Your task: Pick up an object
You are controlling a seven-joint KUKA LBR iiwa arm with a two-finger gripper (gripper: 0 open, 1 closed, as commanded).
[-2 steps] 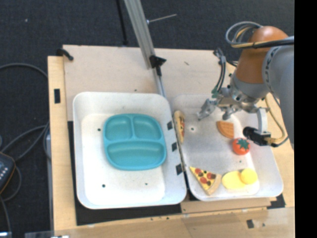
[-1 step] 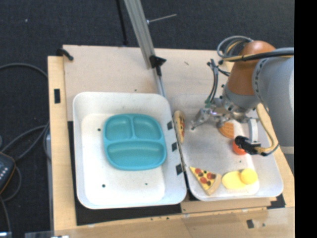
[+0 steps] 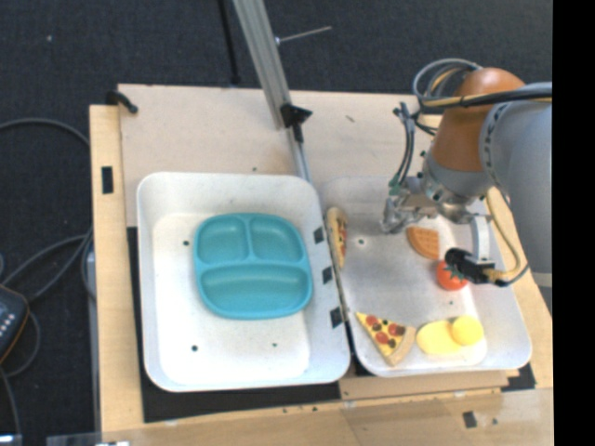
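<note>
Grey arm point(image 3: 521, 184): your tool point(image 3: 398, 214) hangs over the right bin point(image 3: 372, 268); grip state I cannot tell.

Evenly lit overhead scene, bright in the middle and dark around the edges where black floor surrounds the bench point(image 3: 186, 142). The two white bins, left point(image 3: 163, 342) and right point(image 3: 507, 337), reflect the most light and look slightly washed out, with little surface detail. Shadows are soft and short, gathered under the arm point(image 3: 483, 147) and along the bin rims. The picture is low resolution and mildly soft throughout; small toy foods have fuzzy outlines. Colours stay clear. The metal post point(image 3: 260, 45) shows faint sheen.
</note>
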